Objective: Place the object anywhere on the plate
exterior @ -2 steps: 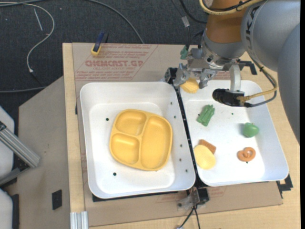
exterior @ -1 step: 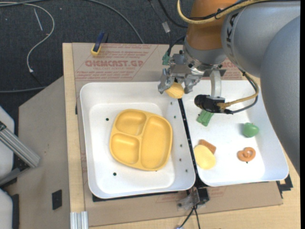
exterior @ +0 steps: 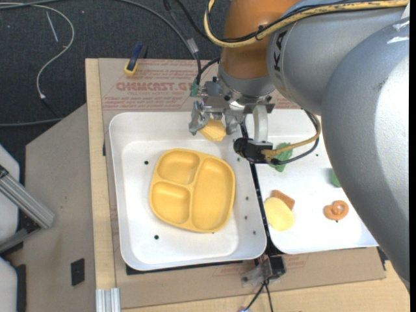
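Pincer [exterior: 209, 123] clamped on small pale-yellow lump of food [exterior: 213, 132], just up-right of yellow three-compartment plastic plate [exterior: 192, 189] lying down-left.

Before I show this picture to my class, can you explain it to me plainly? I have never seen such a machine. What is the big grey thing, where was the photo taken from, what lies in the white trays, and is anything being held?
The big grey thing is a robot arm with an orange band, reaching in from the right. The photo comes from one fixed camera above the bench, looking down at a slant. At the arm's tip is a pincer, and a small pale yellow piece sits between its fingers, above the far edge of the left tray. In that tray lies a yellow plate with three compartments, where the piece should go. The right tray holds a yellow piece with a brown one, an orange ring and something green.
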`<state>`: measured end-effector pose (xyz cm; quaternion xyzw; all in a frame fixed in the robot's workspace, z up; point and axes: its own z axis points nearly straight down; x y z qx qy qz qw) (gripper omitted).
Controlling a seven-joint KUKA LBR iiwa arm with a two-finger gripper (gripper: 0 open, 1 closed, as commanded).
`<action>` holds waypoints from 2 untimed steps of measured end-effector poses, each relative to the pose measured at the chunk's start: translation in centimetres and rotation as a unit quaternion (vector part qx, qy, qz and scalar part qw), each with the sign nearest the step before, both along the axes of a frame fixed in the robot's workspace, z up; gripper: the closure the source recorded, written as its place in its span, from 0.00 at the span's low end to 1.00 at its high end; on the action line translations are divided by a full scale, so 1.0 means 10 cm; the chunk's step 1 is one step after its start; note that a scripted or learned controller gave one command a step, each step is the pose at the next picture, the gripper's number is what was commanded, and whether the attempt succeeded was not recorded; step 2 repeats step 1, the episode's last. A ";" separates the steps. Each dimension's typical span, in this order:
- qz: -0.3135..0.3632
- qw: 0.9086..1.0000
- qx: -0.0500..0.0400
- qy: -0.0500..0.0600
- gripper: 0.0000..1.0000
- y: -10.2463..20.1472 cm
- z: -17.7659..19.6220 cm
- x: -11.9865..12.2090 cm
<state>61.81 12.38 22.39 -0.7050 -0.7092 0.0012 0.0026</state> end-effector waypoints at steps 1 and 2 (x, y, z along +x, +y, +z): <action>-0.003 1.000 -0.001 -0.001 0.00 -0.03 0.01 0.01; -0.003 1.000 -0.001 -0.001 0.00 -0.03 0.01 0.01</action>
